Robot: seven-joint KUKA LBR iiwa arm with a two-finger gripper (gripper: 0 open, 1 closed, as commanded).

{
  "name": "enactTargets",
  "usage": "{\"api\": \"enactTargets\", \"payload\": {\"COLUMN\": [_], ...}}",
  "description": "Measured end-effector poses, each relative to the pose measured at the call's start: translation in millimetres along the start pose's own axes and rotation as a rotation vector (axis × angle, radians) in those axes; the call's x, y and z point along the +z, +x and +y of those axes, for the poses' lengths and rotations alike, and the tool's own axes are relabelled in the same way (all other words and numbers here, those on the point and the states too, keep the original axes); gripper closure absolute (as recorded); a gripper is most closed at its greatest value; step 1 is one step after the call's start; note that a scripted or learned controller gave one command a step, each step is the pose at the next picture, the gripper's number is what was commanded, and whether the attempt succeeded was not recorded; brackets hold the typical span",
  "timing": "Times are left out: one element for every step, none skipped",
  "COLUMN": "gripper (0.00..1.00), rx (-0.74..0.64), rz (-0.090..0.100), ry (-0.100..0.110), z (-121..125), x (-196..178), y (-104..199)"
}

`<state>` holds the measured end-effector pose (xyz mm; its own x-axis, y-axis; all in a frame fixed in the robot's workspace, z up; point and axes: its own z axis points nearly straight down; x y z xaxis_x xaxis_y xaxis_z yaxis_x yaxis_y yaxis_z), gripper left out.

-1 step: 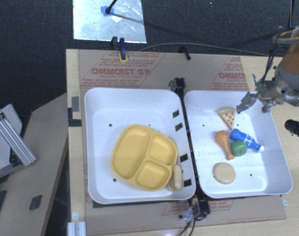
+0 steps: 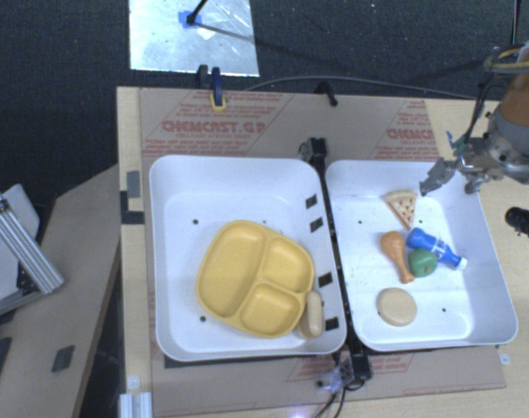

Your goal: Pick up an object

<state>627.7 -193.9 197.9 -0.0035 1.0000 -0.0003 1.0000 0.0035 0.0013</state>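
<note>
The right bin (image 2: 482,316) holds several toy foods. A pizza slice (image 2: 403,207) lies near its back. In front of it are an orange drumstick (image 2: 395,252), a blue bottle (image 2: 434,246), a green piece (image 2: 423,264) and a round tan bun (image 2: 396,306). My gripper (image 2: 451,181) hangs over the bin's back right part, just right of and above the pizza slice. Its two fingers stand apart with nothing between them.
The left bin (image 2: 186,198) holds a yellow divided plate (image 2: 256,277), with a beige bread-like piece (image 2: 312,313) at its front right edge. A black clip strip (image 2: 330,251) joins the two bins. A foil sheet (image 2: 193,24) lies beyond the bench.
</note>
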Motion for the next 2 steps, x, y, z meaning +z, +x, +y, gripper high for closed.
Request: {"api": "enactTargets", "payload": {"gripper": [0.0, 0.0], "rx": [-0.001, -0.001], "rz": [0.001, 0.001], "ry": [0.003, 0.003], "z": [-1.2, -1.3], "x": [61.2, 113.2], "y": [5.4, 6.2]}}
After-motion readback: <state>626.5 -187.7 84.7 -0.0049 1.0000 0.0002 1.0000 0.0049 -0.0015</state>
